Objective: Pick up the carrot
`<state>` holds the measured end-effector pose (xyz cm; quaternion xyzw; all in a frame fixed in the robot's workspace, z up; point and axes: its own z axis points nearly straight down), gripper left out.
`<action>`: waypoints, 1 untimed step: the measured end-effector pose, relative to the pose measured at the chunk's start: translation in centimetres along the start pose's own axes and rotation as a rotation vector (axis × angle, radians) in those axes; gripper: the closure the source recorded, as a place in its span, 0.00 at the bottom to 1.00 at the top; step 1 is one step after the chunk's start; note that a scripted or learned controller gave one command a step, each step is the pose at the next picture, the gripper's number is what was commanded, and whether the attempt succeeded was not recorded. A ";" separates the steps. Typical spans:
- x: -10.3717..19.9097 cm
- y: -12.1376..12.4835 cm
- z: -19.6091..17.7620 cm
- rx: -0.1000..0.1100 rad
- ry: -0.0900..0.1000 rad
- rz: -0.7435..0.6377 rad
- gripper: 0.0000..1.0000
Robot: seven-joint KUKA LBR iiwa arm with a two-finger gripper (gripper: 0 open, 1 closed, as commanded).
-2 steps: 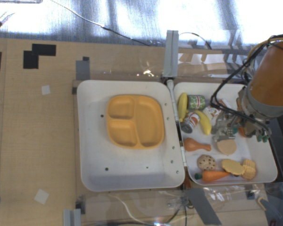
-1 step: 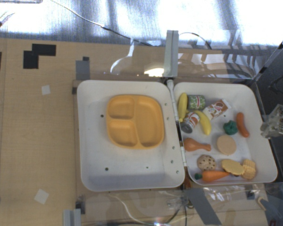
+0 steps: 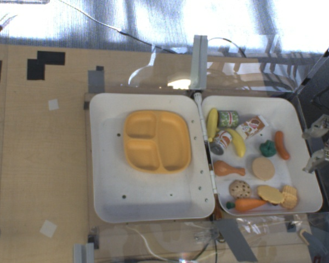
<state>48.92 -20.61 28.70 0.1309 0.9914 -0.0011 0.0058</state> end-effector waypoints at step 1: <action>-0.1 0.0 -8.8 0.001 -0.005 0.310 0.00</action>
